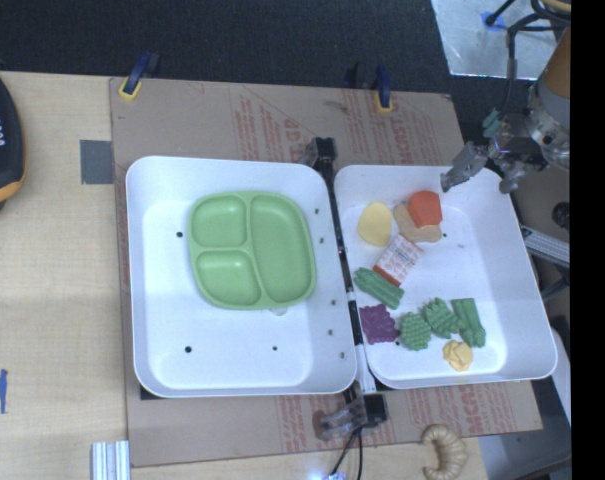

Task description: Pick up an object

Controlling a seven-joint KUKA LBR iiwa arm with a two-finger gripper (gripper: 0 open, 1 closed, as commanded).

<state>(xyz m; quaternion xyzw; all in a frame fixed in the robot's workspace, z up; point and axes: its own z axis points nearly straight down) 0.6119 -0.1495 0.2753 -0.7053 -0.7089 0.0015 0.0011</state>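
Camera view: we see the gripper (479,165) over the far right corner of the right bin (517,298), above the rim, nothing between its fingers; open or closed we cannot tell, too small and dark. Nearest items just left of it: red-orange piece (424,208) on a tan block (419,231), then yellow piece (375,224), a labelled packet (398,260), green pickle-like piece (379,288). Nearer us: purple piece (376,322), green toys (442,321), small yellow bit (458,354). Left bin (157,268) holds a green divided plate (253,249). We judge this the approach step, no pick yet; next move calls for shifting left and descending on one item. The arm is cut off at right.
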